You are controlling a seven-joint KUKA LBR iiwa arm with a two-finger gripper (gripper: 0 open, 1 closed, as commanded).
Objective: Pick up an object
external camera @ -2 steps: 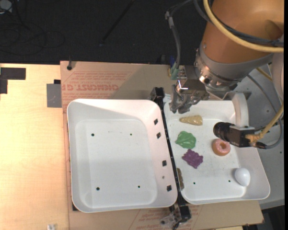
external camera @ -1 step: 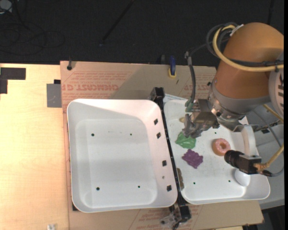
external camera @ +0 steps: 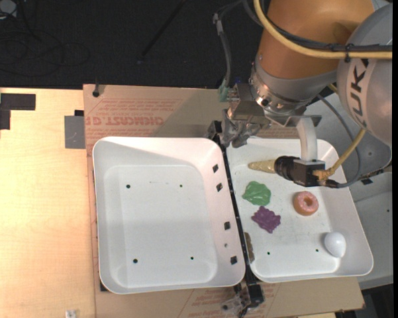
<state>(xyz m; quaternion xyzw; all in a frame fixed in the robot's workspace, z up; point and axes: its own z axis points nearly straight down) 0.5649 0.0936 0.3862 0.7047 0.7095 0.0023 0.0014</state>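
The right white bin [external camera: 357, 244] holds several small objects: a green lump [external camera: 257, 193], a purple piece [external camera: 266, 219], a pink ring like a doughnut [external camera: 306, 203], a white egg shape [external camera: 334, 244] and a tan cone [external camera: 262, 166]. My gripper [external camera: 241, 135] hangs over the far left corner of this bin, close to the divide between the bins. It is above and to the left of the cone, apart from every object. Nothing shows in its grasp. The grey wrist and orange band [external camera: 311, 25] loom above it.
The left white bin [external camera: 106, 177] lies beside the right one on a cardboard sheet [external camera: 139, 114]. A black cable plug [external camera: 303, 171] from the arm hangs by the cone's wide end. A light wooden bench [external camera: 33, 211] spreads to the left.
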